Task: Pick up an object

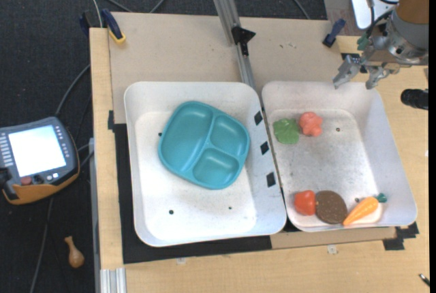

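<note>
My gripper (pixel 357 78) hangs over the far rim of the right bin (pixel 388 142), its two fingers spread apart and open with nothing between them. Inside that bin, a green leafy piece (pixel 287 131) and a pink-orange piece (pixel 310 123) lie near the back left. Along the front edge sit a red tomato (pixel 305 202), a brown round patty (pixel 330 206) and an orange carrot (pixel 362 210). All of these lie well below and to the left of the gripper.
The left bin (pixel 146 169) holds a teal divided plate (pixel 204 144). A metal post (pixel 225 5) slants up from between the bins. A handheld pendant (pixel 34 159) lies off the bench at left, with cables behind.
</note>
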You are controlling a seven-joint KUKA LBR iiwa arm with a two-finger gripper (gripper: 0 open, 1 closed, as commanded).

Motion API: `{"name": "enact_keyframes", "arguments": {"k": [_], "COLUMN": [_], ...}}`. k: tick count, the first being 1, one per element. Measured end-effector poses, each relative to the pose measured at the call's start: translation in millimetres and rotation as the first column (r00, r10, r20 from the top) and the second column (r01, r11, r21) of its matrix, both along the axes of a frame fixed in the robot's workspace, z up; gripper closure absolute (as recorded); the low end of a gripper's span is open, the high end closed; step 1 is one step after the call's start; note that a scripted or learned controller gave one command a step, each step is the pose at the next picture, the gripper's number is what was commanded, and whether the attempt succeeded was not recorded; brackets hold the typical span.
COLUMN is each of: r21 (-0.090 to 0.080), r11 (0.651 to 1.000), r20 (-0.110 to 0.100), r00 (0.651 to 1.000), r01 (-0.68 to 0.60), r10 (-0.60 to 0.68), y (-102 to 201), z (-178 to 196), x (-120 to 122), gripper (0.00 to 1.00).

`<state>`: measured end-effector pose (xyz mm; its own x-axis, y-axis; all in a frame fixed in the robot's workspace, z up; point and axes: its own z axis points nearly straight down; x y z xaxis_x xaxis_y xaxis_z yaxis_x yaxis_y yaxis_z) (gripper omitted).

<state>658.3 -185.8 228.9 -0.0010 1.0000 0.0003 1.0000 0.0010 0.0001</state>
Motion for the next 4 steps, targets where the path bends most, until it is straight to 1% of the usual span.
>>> {"name": "enact_keyframes", "arguments": {"k": [1, 2, 3, 4], "r21": [0.0, 0.0, 0.0, -0.001], "r11": [1.0, 1.0, 1.0, 1.0], "r20": [-0.003, -0.002, -0.003, 0.002], "r00": [1.0, 1.0, 1.0, 1.0], "r01": [0.0, 0.001, -0.001, -0.002], "r10": [0.0, -0.001, 0.001, 0.002], "y": [-5.6, -9.8, -9.0, -9.0], "z": [-56.2, -106.1, -145.6, -131.5], "x": [6.8, -2.0, -2.0, -0.3], "gripper": [0.0, 0.0, 0.0, 1.0]}}
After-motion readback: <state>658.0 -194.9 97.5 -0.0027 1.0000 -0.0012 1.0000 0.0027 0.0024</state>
